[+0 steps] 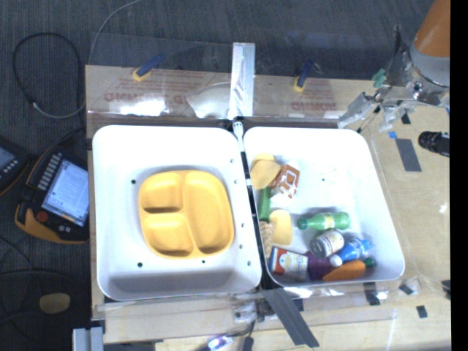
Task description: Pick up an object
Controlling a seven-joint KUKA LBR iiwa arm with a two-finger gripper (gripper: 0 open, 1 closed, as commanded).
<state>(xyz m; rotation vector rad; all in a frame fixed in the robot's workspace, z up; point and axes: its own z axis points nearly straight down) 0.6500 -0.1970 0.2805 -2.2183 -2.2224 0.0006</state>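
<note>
Orange carrot point(344, 270) & bottles sit at near edge of right bin point(380, 189), well below-left of jaws. Arm point(433, 28) enters top right, wrist hanging over surface beyond bin corner; gripper point(376, 102) jaws' spread: can't tell. Yellow tray point(186, 212) in left bin point(117, 196).

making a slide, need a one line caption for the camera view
Yellow tray in the left bin, bottles and toy food piled in the right bin, arm at upper right.

Your arm point(437, 28) is cut off at the right edge; the piled items point(314, 243) overlap, hiding each other's lower parts.
</note>
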